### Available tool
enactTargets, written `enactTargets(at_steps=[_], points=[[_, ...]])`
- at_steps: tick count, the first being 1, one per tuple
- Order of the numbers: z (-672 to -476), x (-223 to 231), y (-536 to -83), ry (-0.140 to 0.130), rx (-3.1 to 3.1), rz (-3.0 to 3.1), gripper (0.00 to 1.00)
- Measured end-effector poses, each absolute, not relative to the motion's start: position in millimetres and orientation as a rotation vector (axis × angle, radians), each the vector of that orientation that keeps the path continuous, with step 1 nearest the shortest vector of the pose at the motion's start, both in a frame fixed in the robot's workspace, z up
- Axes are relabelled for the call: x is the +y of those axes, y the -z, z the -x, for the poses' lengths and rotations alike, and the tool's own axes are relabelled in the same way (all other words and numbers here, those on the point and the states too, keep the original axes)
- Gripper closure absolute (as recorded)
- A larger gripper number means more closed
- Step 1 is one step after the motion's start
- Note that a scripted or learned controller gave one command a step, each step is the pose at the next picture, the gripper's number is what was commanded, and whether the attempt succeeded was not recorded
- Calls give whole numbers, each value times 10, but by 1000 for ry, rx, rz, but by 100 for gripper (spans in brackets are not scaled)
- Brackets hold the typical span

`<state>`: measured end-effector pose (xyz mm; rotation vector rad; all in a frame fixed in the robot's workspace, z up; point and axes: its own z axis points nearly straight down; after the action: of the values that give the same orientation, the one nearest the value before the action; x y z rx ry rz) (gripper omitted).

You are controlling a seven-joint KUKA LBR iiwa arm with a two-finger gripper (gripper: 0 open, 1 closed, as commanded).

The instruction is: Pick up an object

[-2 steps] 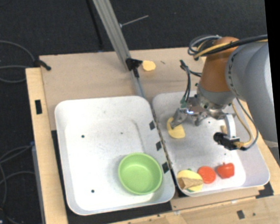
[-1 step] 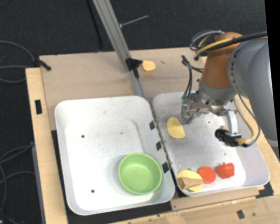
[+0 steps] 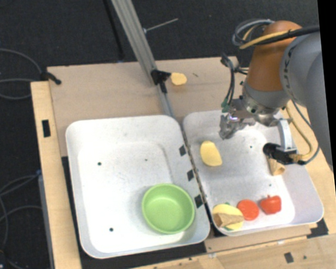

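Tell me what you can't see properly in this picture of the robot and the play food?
- The tool, camera view: small, dark and blurred, with the wrist above it, so its tips can't be made out.
- The arm: cut off by the right edge.
- The yellow and tan food in the right bin: too small to name.
- The small tan piece beside the arm's cables: partly hidden by a black fitting, too small to name.
- The metal pole: cut off by the top edge.

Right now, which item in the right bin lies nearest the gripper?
The pale yellow piece, alone mid-bin just left and below the gripper; the other items cluster along the bin's near edge.
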<state>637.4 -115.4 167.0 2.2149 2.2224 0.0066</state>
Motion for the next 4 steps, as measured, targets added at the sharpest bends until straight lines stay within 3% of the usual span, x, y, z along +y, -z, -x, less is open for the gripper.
enactTargets(at_steps=[1,3,4], points=[[-6390,-1165,-2217,-7,2221,-2214,100],[-6470,-105,-2425,-5,2229,-2213,100],[-6635,374,-2354,-3,2229,-2213,100]])
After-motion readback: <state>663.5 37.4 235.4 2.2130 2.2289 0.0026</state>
